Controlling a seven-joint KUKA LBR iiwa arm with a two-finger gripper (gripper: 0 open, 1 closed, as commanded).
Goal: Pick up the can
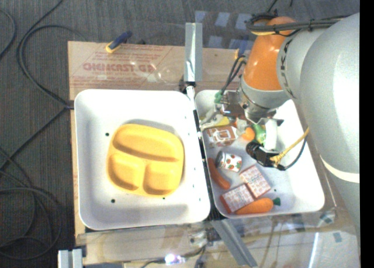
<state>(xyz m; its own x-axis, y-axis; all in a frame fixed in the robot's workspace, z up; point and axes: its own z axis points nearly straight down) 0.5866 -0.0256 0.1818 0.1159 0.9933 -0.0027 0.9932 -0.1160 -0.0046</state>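
Observation:
The can (230,162) is small, with a white label dotted in red, and lies on its side near the middle of the right bin (304,194). My gripper (227,111) hangs below the orange wrist band over the far left part of that bin. It is above a brown patterned box (222,136), a short way beyond the can and apart from it. The wrist body hides much of the gripper.
Around the can lie an orange stick (218,174), two red-patterned boxes (255,180) (235,197), a carrot (255,206), a small orange piece (249,134) and a green-and-white item (270,135). A yellow divided plate (146,159) sits in the left bin (87,197).

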